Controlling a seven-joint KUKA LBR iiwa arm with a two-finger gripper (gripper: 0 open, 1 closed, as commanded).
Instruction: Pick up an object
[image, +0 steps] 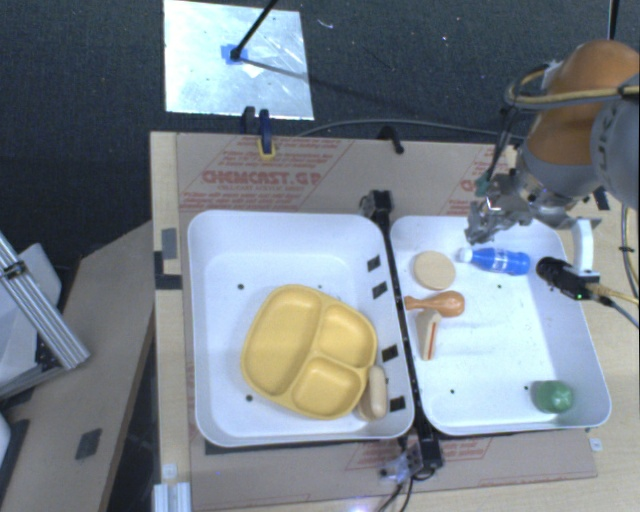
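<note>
Cardboard-topped bench (300, 170), two white bins (290, 240), dark floor (80, 110).

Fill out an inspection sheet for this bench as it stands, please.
Surface: left bin and right bin side by side on a printed board.
Job's things: blue bottle, tan disc, orange spoon-like toy and green ball in right bin.
Clutter: yellow divided tray and beige piece in left bin.
Gripper: gripper above blue bottle's cap end; finger state unclear.
Cables: black cable along the board's far edge.
Surroundings: shiny sheet on dark floor.
</note>
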